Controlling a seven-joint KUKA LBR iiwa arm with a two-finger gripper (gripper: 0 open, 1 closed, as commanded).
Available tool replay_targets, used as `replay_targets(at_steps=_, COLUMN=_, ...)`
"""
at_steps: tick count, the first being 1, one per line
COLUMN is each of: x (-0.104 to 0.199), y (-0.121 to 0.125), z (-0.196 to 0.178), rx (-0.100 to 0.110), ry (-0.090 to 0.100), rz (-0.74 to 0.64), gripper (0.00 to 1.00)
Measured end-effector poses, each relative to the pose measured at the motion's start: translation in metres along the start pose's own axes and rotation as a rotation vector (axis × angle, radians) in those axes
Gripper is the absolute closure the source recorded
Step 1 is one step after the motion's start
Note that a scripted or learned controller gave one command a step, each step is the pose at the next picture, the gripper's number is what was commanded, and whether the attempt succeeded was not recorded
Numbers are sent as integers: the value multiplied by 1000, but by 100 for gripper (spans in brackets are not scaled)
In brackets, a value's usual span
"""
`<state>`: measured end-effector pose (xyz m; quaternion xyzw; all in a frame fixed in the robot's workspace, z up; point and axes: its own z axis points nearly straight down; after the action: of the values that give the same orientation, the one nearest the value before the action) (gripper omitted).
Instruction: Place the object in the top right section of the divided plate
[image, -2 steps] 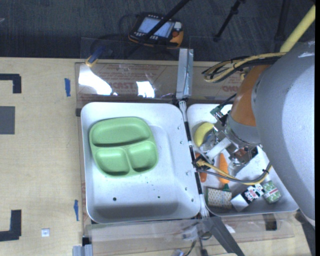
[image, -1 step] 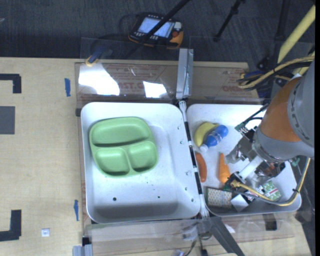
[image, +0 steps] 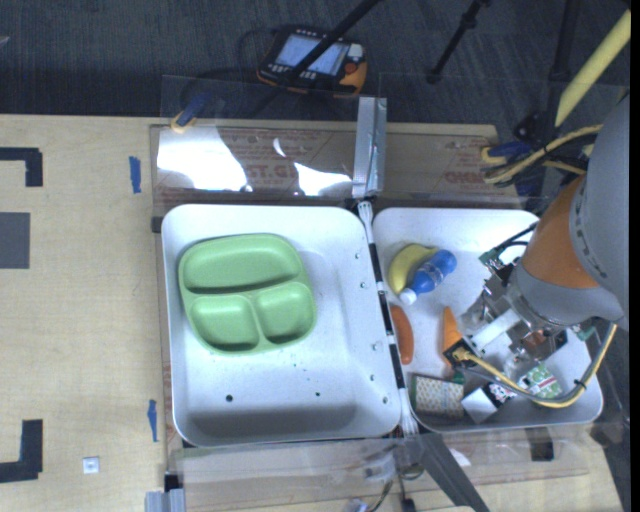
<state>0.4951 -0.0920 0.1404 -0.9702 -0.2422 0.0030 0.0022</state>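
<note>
Camera view | gripper: grip state unclear | divided plate: light green, three sections

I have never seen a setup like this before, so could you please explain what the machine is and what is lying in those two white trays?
This is a single camera fixed above a bench, looking down at a slant. The grey machine with the orange band is a robot arm reaching in from the right; its claw hangs low over the right bin. That bin holds a yellow banana-like object, a blue bottle, two orange carrot-like pieces and a speckled sponge-like block. The left bin holds a green divided plate. I cannot tell whether the claw holds anything.
</note>
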Motion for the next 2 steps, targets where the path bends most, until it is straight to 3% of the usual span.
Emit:
replay_targets(at_steps=1, x=51, y=-63, z=-42, rx=-2, ry=1, rz=287, gripper=0)
replay_targets(at_steps=2, x=116, y=-79, z=-65, rx=-3, ry=4, rz=284, gripper=0)
